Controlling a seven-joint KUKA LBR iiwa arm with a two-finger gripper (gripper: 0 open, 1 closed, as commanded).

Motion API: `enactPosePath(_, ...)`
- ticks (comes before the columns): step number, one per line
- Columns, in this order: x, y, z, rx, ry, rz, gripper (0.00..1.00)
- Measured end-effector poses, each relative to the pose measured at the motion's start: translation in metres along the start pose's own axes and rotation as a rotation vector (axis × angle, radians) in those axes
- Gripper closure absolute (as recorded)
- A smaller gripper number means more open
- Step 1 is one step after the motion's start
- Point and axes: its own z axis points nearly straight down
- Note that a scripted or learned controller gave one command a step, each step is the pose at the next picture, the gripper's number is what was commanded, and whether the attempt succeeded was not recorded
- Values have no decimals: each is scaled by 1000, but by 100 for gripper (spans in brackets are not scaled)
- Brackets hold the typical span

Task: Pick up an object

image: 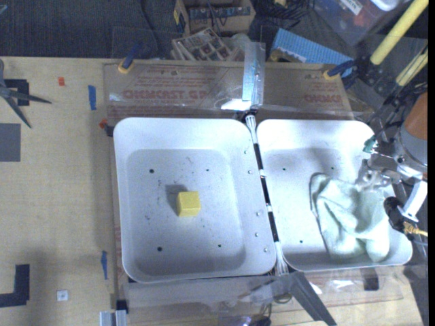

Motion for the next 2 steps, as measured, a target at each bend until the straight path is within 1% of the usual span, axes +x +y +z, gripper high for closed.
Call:
enactPosePath(1,53,-36,61,9,0,572,100)
enactPosePath(2,16,-24,82,-4,8,995,100)
